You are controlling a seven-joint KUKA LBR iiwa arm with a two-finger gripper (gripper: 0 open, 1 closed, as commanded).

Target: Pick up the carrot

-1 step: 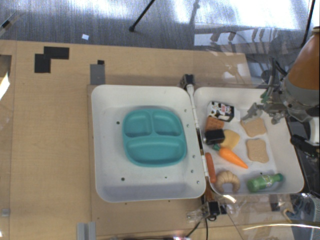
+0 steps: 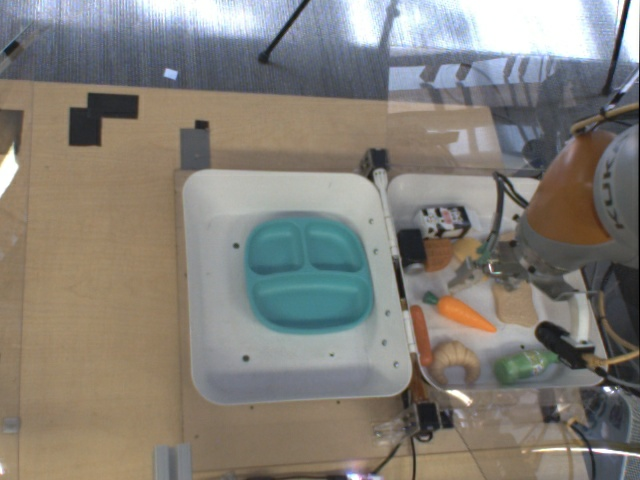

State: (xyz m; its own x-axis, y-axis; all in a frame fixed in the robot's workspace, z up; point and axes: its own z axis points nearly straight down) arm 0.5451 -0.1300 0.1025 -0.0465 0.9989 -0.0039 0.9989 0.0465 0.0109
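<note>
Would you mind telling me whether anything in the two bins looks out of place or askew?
Nothing stands out. The teal plate lies flat in the left bin; the carrot rests among the right bin's other items.

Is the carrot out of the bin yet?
No. The orange toy carrot lies flat on the right white bin's floor, apart from the pincer.

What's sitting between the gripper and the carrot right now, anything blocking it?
Nothing visible blocks it. The gripper hangs just above and right of the carrot, with bare bin floor between them. The croissant lies below the carrot.
</note>
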